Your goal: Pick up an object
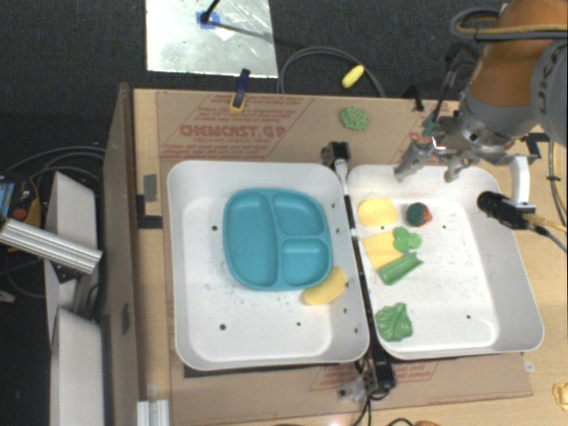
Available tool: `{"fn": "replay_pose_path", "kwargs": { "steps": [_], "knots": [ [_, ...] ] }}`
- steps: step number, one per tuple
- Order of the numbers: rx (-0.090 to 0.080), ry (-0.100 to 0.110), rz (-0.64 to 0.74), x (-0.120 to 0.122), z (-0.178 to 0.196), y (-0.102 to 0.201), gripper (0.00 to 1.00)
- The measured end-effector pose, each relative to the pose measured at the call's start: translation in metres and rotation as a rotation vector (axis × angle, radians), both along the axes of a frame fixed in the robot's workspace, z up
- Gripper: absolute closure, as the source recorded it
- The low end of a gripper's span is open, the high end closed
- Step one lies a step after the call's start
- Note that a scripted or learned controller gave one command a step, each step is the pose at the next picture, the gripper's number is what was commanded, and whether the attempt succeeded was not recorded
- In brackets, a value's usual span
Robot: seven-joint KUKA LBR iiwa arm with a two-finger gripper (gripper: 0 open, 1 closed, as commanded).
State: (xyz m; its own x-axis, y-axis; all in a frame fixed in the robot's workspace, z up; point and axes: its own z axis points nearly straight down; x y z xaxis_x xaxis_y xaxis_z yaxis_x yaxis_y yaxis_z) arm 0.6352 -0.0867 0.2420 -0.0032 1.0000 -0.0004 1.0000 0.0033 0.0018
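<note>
**A:** You're at the approach step. Your gripper (432, 161) hangs over the far edge of the right bin (506, 273), fingers spread apart, nothing between them.

**B:** And the candidates?

**A:** All in that bin, near its left wall: a yellow piece (376, 210), a small dark green and red ball (417, 213) just beside it, a yellow wedge (382, 249) touching a green pod-shaped piece (398, 267), and a leafy green piece (394, 321) nearer the front. The ball sits closest to your claw.

**B:** Next move?

**A:** I'd say you bring the claw forward over the ball, then descend with the fingers straddling it. It looks likely to roll, so centre carefully.
</note>
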Motion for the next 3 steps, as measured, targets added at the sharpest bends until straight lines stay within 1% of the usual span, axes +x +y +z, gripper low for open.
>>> {"fn": "replay_pose_path", "kwargs": {
  "steps": [1,2,3],
  "knots": [
    [0.0,0.005,-0.004,-0.008,-0.077,-0.03,0.0],
    [-0.001,0.004,-0.004,0.003,-0.157,-0.061,0.0],
    [-0.001,-0.008,-0.001,0.007,-0.139,-0.06,1.0]
  ]
}}
